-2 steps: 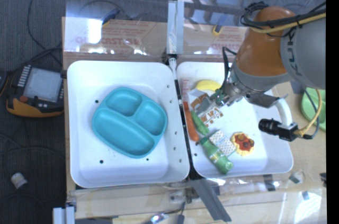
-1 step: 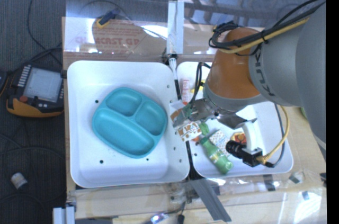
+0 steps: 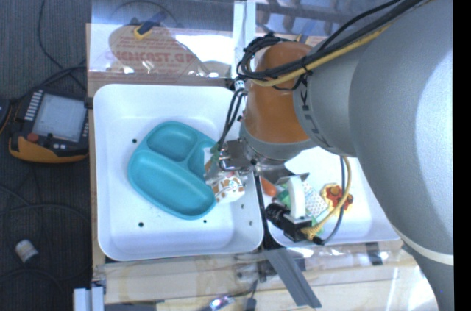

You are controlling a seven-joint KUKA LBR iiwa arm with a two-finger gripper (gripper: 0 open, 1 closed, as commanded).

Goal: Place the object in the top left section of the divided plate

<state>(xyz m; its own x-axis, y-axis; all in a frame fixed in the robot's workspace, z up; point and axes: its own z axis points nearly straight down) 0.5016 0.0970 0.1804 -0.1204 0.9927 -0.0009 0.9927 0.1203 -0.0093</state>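
Tool [image 3: 223, 173] grips a small white-and-orange object [image 3: 229, 188] beside the teal divided plate [image 3: 171, 168].

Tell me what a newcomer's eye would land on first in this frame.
First, the grey arm with its orange band, reaching in from the right and covering much of the right bin. Next, the teal divided plate lying in the left bin. At the plate's right edge, the gripper hangs with a small orange-and-white object right at it; whether it is gripped is unclear.
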